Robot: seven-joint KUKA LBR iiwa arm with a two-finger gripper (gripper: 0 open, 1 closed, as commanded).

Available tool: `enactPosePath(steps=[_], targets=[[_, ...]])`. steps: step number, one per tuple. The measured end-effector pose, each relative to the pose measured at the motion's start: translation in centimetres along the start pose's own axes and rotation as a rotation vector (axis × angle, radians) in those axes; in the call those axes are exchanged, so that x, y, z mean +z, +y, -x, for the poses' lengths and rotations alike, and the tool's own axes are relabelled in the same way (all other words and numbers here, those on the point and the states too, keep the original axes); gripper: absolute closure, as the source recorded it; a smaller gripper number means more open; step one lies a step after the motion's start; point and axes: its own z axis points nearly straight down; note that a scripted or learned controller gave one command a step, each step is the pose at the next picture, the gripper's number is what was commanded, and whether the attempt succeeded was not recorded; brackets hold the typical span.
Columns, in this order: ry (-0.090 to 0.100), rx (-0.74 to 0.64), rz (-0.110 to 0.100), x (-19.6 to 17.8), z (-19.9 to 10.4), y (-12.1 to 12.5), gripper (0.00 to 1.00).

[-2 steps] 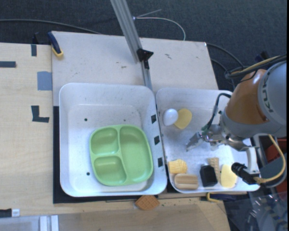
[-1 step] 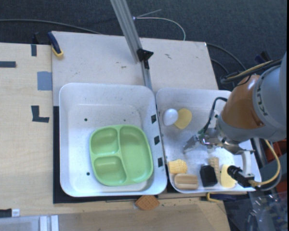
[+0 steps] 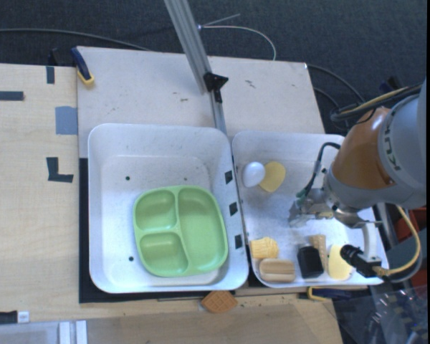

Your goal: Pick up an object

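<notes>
I am lowering my hand into the right bin, hovering over bare floor; I cannot tell its opening. Toys crowd the near edge: a bun, a black block. A green tray is filling the left bin.

The two bins looked like smooth white plastic with a dull sheen, the left one speckled. The green tray in it was smooth, softly glossy plastic. At ten o'clock from it the bench showed pale matt wood grain. The pole at twelve o'clock was brushed metal. The arm at three o'clock had glossy grey and orange shells. The waffle looked ridged and matt.
</notes>
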Motion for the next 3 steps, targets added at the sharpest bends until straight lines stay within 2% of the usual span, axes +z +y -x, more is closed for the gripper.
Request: enactPosePath(steps=[1, 3], targets=[[-0.001, -0.001, 0.004, -4.3, -0.6, -0.1, 1.0], [-0.003, -0.001, 0.008, -16.3, 0.2, 1.4, 1.0]])
